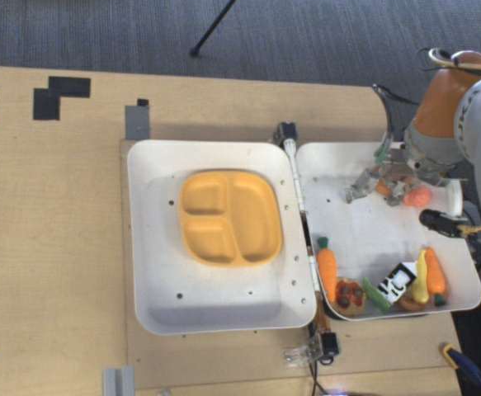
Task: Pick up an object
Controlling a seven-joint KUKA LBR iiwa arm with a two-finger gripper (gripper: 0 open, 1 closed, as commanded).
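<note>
My gripper [377,190] hangs over the back of the right bin [347,238], with its fingers spread apart and open. A small orange piece [383,186] shows in the gap between them; I cannot tell whether it touches either finger. A pink-red toy [418,195] lies just to the right of the gripper. Along the bin's front edge lie a carrot [327,272], a brown cluster [350,294], a green piece [376,294], a black-and-white box [399,280], a yellow banana [422,275] and an orange toy [435,272].
The left bin [153,221] holds a yellow-orange divided plate [228,217]. A ridge with a clamp [287,134] separates the two bins. The arm's orange band [442,101] stands over the right bin's back right corner.
</note>
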